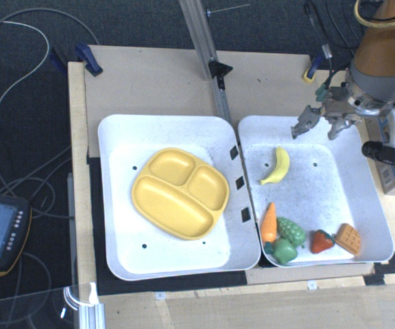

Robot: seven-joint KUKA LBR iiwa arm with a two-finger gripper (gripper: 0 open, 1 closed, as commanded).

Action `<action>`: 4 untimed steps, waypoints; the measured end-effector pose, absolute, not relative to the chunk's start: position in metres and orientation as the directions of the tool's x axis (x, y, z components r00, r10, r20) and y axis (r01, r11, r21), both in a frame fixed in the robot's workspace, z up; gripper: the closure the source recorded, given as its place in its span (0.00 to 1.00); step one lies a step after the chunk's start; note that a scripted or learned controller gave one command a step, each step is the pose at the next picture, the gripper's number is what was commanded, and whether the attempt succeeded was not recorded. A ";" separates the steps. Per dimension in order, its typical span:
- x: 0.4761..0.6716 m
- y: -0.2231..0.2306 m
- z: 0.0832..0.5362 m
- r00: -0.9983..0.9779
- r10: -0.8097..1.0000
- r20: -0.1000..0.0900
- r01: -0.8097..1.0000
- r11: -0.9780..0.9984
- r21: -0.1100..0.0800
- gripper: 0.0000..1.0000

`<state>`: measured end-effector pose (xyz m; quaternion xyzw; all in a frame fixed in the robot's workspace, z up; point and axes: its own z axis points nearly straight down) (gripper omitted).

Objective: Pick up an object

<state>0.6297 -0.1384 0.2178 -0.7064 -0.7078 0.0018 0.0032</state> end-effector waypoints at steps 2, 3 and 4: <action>0.621 -0.141 0.108 0.000 1.000 0.003 1.000 0.000 -0.010 0.00; 0.624 -0.141 0.124 -0.001 1.000 0.002 1.000 0.001 0.001 1.00; 0.628 -0.138 0.189 -0.002 1.000 -0.002 1.000 0.002 0.009 1.00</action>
